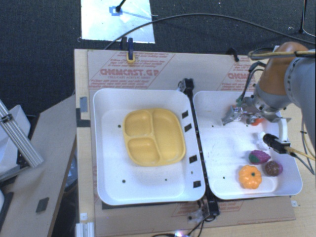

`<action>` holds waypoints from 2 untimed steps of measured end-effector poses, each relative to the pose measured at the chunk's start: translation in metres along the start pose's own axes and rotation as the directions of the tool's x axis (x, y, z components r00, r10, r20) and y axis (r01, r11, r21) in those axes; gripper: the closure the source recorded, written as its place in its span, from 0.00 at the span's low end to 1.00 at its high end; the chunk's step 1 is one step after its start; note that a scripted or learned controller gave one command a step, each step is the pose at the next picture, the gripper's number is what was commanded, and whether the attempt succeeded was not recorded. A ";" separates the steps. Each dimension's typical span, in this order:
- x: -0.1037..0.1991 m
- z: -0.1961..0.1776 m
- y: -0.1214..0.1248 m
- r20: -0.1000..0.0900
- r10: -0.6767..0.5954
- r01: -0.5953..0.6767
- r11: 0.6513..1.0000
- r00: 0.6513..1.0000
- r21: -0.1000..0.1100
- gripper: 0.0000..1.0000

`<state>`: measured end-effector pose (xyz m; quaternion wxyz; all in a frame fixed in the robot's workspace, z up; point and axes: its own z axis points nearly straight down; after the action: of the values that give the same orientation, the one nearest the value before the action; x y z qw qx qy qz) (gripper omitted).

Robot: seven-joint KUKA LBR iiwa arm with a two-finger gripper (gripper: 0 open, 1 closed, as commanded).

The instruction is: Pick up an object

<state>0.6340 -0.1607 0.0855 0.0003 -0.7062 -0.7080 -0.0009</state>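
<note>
The right bin holds several small objects near its front right corner. They are an orange pumpkin-shaped toy, a magenta and green piece and a dark maroon round piece. A small red-orange item lies further back, partly hidden under the wrist. My gripper hovers low over the back part of the right bin, pointing left, well away from the three front objects. I see nothing held in it.
A yellow divided tray lies in the middle of the left bin. The ridge between the bins carries black clips. A black cable with a plug trails from the arm over the right bin's right side.
</note>
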 end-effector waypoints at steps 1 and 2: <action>0.001 0.000 0.001 0.002 -0.002 0.002 1.000 1.000 -0.002 0.00; 0.000 -0.011 0.002 0.003 -0.003 0.003 1.000 1.000 -0.005 1.00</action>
<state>0.6361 -0.1603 0.0969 -0.0021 -0.7052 -0.7090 -0.0016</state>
